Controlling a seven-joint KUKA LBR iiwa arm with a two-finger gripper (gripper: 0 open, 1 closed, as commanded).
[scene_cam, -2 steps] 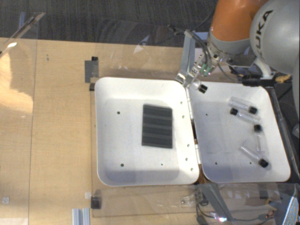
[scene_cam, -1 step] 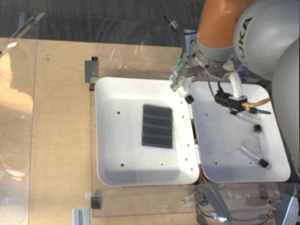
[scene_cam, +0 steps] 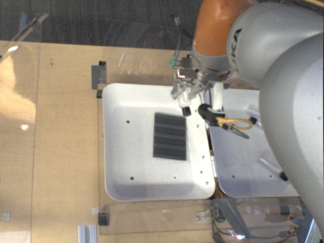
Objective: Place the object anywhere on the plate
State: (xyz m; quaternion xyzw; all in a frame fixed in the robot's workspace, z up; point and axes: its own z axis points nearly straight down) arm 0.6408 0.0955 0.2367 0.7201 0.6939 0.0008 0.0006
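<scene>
The left bin (scene_cam: 126,151) and right bin (scene_cam: 243,161) were white, the bench (scene_cam: 55,146) pale tan. The slab (scene_cam: 170,136) in the left bin was dark grey with parallel ridged stripes. The arm (scene_cam: 288,85) was grey, its band (scene_cam: 215,22) orange.

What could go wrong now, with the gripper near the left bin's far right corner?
The gripper hangs past the far right corner of the dark ribbed plate, over bare bin floor, so a release here would likely miss it. It is also close to the right wall of the left bin; a straight descent might clip it.
</scene>
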